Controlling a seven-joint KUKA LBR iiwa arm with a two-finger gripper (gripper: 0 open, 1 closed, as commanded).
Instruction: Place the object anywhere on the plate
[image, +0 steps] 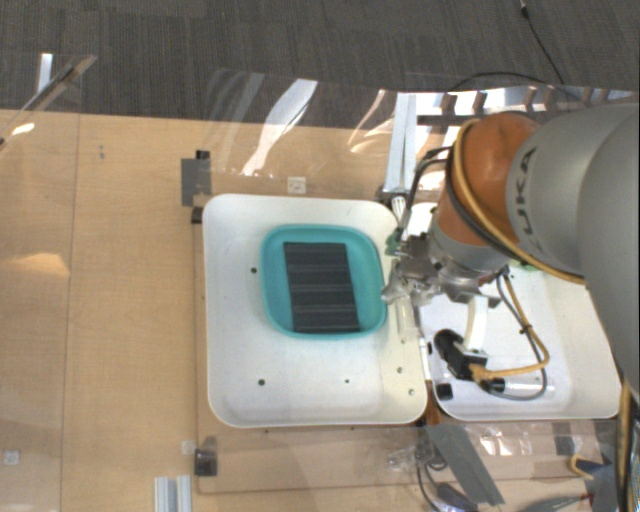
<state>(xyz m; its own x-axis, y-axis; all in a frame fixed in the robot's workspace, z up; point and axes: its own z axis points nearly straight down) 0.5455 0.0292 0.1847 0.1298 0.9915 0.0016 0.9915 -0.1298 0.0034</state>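
A teal plate (275, 262) with rounded corners lies in the left white bin (300, 400), toward its upper right. A dark ribbed rectangular object (321, 288) lies flat on the plate and covers most of its middle. The grey arm with its orange band (490, 170) reaches in from the right and hangs over the seam between the two bins. My gripper (408, 285) sits under the wrist, just right of the plate's right rim and apart from the dark object. The wrist hides most of it.
The right white bin (585, 395) lies mostly under the arm. A yellow cable (535, 350) loops from the wrist down to a black piece (452, 356) low over that bin. A black bracket (197, 180) stands at the left bin's upper left corner.
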